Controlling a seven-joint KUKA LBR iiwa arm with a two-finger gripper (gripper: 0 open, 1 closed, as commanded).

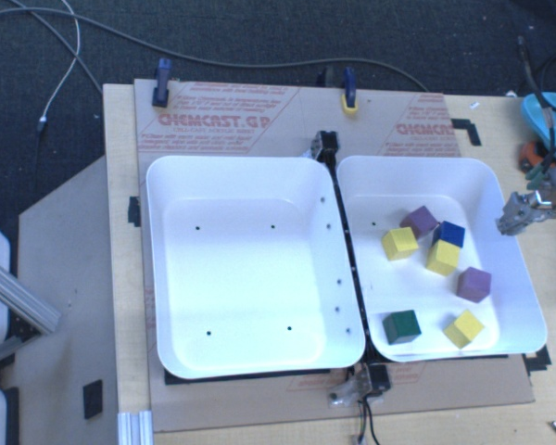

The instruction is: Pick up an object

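Seven little blocks lay in the right bin (417,162). None of them was picked up. The top purple block (420,220) sat near the middle of the bin. The blue block (450,234) was just beside it at 4 o'clock. The left yellow block (399,243) was at 7 o'clock from the top purple block, very close to it. The middle yellow block (443,257) sat right under the blue block, at 6 o'clock, and the two looked like they touched. The lower purple block (473,284) was near it at 4 o'clock. Down by the bottom wall of the bin were the green block (401,326) and the bottom yellow block (464,328). The green one was at 9 o'clock from the yellow one, with a gap between them.

The gripper (522,210) was at the bin's right rim, at 3 o'clock from the blue block and well apart from every block. It held nothing that could be seen. It looked too small and fuzzy to tell if it was open or closed.

The left bin (241,286) sat right beside the right bin, at 9 o'clock. Both bins rested on a brown sheet (259,109) with red writing, which lay on the surface (120,341). A blue clamp (162,80) and a yellow clamp (349,91) pinched the sheet's far edge, at 12 o'clock from the bins.
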